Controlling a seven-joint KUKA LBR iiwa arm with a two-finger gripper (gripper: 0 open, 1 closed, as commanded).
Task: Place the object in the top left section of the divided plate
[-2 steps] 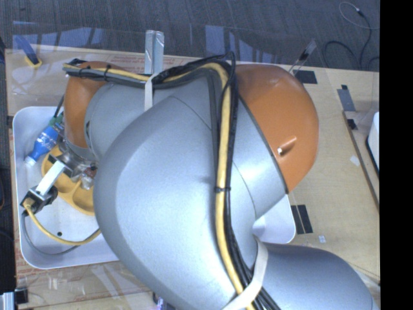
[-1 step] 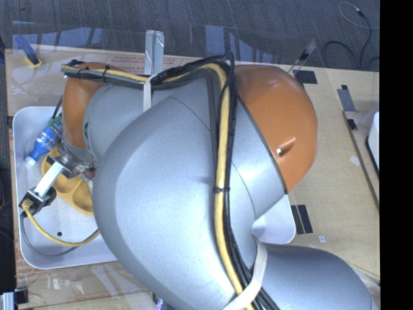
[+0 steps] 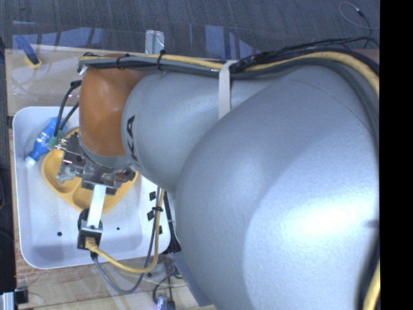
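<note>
A yellow divided plate (image 3: pixel 54 178) lies in the left white bin (image 3: pixel 39 241), with the arm's wrist covering most of it. A small blue and white object (image 3: pixel 41 142) lies tilted at the plate's upper left rim, one end out over the bin floor. My gripper (image 3: pixel 68 163) hangs low over the plate's left part, just right of and below the blue object. Its tips are lost among the wrist hardware and the plate. I see nothing held in it.
The grey arm with its orange band (image 3: pixel 100 112) covers the right bin and most of the view. A yellow cable (image 3: pixel 122 265) loops over the bin's front rim. A white and black bracket (image 3: pixel 91 223) sticks out below the wrist.
</note>
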